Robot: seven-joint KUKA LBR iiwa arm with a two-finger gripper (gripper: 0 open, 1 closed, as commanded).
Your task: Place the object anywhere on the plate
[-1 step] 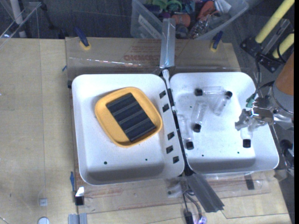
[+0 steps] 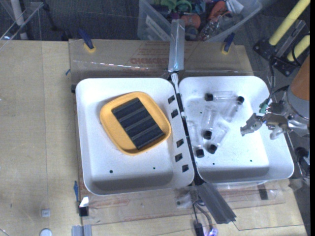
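We see two shallow white bins side by side on the wooden bench. In the left white bin (image 2: 93, 173) lies a rounded square yellow plate (image 2: 109, 117), and on it rests a black ribbed rectangular slab (image 2: 138, 122), tilted diagonally. The right white bin (image 2: 256, 166) holds a scatter of small clear plastic vials with black caps (image 2: 216, 114), lying on their sides across its left and middle part, some touching each other, with a few black caps close to the divider between the bins. The grey two-finger gripper (image 2: 248, 127) hangs over the right part of the right bin, reaching in from the right, with its tip pointing left toward the vials. It is near them but apart, to their right, and the plate lies well apart across the divider. We see nothing between its tips. Behind the bins stands a clear plastic tub of coloured items (image 2: 197, 6).
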